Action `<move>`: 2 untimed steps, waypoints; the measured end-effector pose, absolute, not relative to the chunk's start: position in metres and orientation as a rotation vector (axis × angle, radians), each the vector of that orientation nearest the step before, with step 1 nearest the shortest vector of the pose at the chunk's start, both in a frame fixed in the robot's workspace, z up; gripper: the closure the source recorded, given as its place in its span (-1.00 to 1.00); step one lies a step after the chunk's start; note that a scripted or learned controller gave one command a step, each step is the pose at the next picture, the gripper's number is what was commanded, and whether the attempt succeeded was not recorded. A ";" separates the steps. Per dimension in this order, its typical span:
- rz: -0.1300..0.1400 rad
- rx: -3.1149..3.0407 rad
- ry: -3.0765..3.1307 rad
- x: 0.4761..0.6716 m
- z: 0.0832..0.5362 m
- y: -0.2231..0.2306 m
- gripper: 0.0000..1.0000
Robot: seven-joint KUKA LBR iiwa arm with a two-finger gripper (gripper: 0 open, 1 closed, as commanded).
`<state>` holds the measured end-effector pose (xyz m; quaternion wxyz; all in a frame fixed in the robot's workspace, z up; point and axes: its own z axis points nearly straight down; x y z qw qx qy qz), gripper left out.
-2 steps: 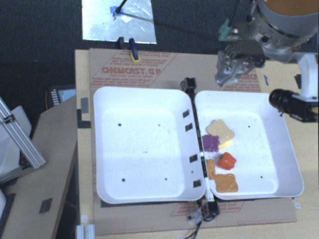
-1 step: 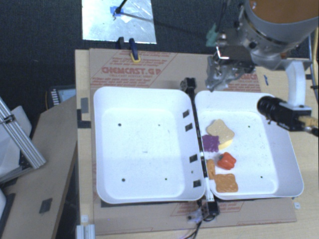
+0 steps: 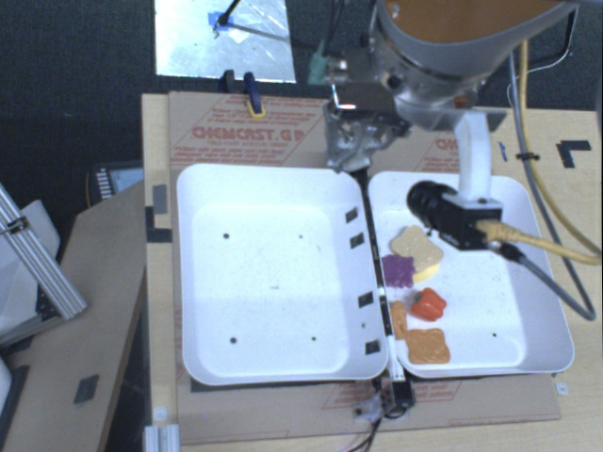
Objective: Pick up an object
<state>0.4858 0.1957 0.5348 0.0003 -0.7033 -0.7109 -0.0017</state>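
My gripper hangs above the back rim between the two bins, over the divider. Nothing shows between or below its tips. In the right bin lie several small things near the left wall: a tan bread-shaped piece on a yellow piece, a purple grape-like piece, a red piece, a narrow orange piece and an orange waffle-like piece. All of them rest on the bin floor, in front of and to the right of the gripper.
The left bin stands beside the right one, with black clips along the shared divider. A cardboard sheet lies under both bins. A shiny square plate sits at the back left.
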 end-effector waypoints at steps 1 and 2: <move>-0.005 -2.212 -2.230 0.486 0.535 0.231 1.00; -0.008 -2.215 -2.228 0.487 0.546 0.230 1.00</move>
